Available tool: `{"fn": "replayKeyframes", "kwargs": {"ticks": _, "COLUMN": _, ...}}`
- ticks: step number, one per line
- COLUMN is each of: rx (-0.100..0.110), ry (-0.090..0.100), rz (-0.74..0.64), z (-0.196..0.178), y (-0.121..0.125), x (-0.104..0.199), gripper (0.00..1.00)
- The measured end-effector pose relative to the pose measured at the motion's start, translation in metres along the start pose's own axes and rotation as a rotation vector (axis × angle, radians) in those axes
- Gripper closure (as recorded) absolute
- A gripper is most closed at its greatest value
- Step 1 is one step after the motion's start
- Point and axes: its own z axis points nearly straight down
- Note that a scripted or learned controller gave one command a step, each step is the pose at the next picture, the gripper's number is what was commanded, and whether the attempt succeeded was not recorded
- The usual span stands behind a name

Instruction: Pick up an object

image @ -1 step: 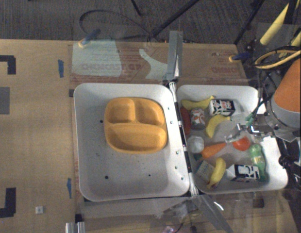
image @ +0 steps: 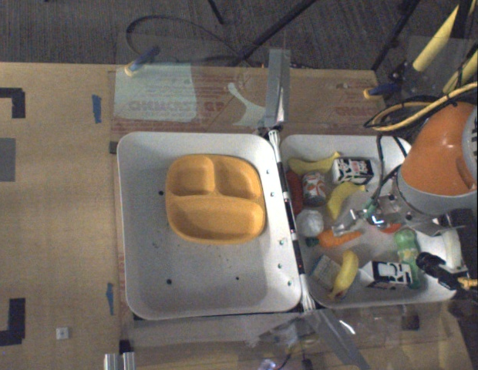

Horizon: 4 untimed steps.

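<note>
So the claw [image: 361,216] is down in the right bin [image: 424,297], and honestly I can't tell from this angle how it's set or whether it's got anything.

Right under it is the orange carrot [image: 339,238], which looks like the target. The yellow banana [image: 341,197] is just beside the claw on its far side, and the white ball [image: 310,223] sits close to the carrot's left end.

My take: drop straight down over the carrot's middle and close across its narrow width so the neighbours don't get nudged. Further off are another banana [image: 345,273] and the milk carton [image: 392,272]. Well away to the left is the orange divided plate [image: 216,197] in the other bin.
</note>
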Motion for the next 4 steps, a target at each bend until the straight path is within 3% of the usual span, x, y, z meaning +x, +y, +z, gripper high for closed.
{"fn": "replayKeyframes", "kwargs": {"ticks": 1, "rx": 0.01, "ry": 0.001, "rz": 0.023, "z": 0.028, "y": 0.074, "x": -0.057, "gripper": 0.0}}
{"fn": "replayKeyframes", "kwargs": {"ticks": 2, "rx": 0.014, "ry": 0.004, "rz": 0.074, "z": 0.002, "y": 0.042, "x": -0.067, "gripper": 0.0}}
{"fn": "replayKeyframes", "kwargs": {"ticks": 3, "rx": 0.024, "ry": 0.004, "rz": 0.17, "z": 0.029, "y": 0.089, "x": -0.041, "gripper": 0.0}}
{"fn": "replayKeyframes", "kwargs": {"ticks": 4, "rx": 0.013, "ry": -0.001, "rz": 0.168, "z": 0.017, "y": 0.092, "x": -0.041, "gripper": 1.0}}
